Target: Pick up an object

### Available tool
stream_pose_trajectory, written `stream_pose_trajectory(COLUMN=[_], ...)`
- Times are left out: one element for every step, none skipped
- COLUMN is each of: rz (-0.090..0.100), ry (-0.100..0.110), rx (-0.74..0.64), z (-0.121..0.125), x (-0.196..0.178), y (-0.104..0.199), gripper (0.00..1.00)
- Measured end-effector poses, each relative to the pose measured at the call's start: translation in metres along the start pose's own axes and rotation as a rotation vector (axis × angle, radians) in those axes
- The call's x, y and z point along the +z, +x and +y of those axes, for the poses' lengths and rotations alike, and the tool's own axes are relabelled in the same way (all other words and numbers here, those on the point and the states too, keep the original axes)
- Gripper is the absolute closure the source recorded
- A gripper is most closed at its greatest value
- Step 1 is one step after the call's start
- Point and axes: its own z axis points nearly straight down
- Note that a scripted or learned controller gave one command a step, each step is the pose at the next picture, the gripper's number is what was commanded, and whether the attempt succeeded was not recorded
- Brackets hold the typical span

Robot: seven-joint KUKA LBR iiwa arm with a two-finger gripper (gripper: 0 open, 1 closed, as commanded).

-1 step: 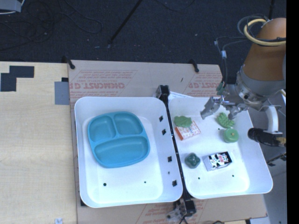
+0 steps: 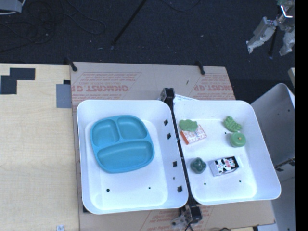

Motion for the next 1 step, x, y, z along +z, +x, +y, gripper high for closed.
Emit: stream_pose_trajectory(rz=[0.005], ry=[0.020], rx=[0.001], z=[-0.0939], x=[0.0073], y=[0.0056], gripper=[0.00])
